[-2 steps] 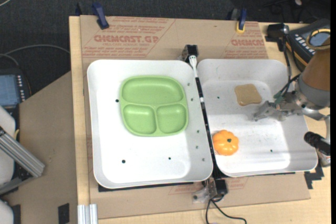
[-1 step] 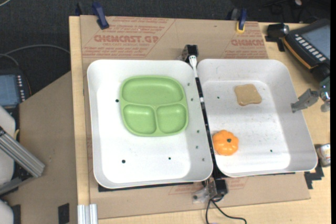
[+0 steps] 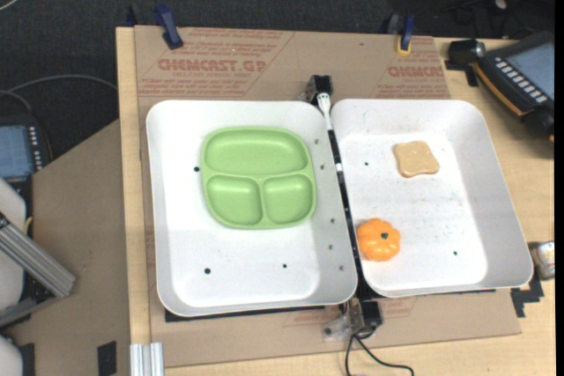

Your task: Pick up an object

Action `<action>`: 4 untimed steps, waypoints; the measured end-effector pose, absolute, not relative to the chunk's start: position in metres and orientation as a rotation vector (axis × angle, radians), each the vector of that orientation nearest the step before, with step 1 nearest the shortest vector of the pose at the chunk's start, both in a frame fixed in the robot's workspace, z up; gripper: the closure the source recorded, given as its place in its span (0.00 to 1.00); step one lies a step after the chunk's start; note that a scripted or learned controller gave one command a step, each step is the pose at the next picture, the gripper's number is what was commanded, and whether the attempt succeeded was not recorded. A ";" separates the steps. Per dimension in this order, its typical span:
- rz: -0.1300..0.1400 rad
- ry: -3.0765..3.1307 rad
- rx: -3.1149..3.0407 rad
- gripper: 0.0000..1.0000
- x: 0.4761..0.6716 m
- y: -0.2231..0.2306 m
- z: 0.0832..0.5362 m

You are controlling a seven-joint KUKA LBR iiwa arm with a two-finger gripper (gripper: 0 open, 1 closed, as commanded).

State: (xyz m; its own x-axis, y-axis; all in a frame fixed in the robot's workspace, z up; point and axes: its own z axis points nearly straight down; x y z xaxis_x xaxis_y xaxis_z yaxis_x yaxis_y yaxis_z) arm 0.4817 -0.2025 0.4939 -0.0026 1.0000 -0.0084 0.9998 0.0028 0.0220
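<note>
At the bottom of the frame, cables trail from a small connector [image 3: 363, 319] at the front edge of the surface [image 3: 141, 216], where two shallow white bins sit side by side on a brown board. In the right bin [image 3: 493, 189], a small orange pumpkin-shaped toy [image 3: 379, 239] lies near the lower left corner, close to the wall between the bins, while a tan, toast-shaped piece [image 3: 415, 159] rests well apart from it toward the upper middle. The left bin [image 3: 172, 189] carries a pale green divided plate [image 3: 259, 177] with one long compartment above two smaller ones. Nothing appears lifted: by the look of things, every candidate object lies flat in its bin, so the pick seems wholly ahead, with approach, grasp and lift all left to do. The gripper's state cannot be told from this frame. Toward the top, red lettering on the board [image 3: 211, 63] reads "CHEMCAST", repeated partly at upper right, and two clamps [image 3: 167, 26] pin the far edge.
</note>
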 end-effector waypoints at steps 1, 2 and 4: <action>-0.011 2.228 2.235 0.00 0.477 -0.224 0.326; 0.012 2.216 2.205 0.00 0.481 -0.196 0.457; -0.003 2.238 2.223 0.00 0.478 -0.142 0.115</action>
